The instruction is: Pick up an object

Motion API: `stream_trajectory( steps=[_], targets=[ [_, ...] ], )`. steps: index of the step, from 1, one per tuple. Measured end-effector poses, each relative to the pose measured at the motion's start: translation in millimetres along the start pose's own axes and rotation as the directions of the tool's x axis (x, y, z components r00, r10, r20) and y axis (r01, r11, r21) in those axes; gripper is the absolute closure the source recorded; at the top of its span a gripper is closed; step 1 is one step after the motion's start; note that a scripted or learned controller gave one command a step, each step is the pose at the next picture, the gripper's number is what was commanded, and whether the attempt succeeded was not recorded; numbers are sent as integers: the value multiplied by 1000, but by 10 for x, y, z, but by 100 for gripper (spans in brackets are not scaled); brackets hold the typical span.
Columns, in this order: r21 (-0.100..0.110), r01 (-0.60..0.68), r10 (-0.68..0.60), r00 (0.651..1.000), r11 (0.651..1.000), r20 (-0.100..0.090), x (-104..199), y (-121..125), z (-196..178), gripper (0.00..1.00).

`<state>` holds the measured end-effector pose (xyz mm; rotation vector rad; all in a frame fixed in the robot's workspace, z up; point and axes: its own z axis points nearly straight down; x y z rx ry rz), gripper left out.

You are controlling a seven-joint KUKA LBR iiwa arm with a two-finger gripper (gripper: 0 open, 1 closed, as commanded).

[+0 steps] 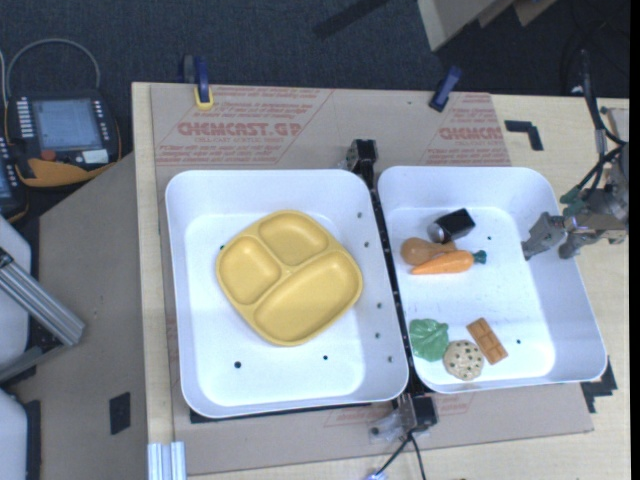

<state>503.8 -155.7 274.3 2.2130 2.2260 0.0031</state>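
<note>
Nothing is lifted yet: the gripper [548,236] hangs at the right bin's [570,313] far edge, apparently empty, its jaws' state indiscernible, the carrot [443,263] untouched.

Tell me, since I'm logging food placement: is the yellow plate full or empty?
Empty: the plate in the left bin shows bare yellow in all three compartments.

2 smooth white plastic bins [190,268], glossy yellow plastic plate [290,276], matt cardboard-like counter [320,128], possibly rubbery carrot [443,263]
</note>
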Motion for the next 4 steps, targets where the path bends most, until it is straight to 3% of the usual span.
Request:
stream_trajectory(
  steps=[4],
  targets=[
    [2, 0, 0, 1000, 1000, -1, 2046, 477, 579, 100]
  ],
)
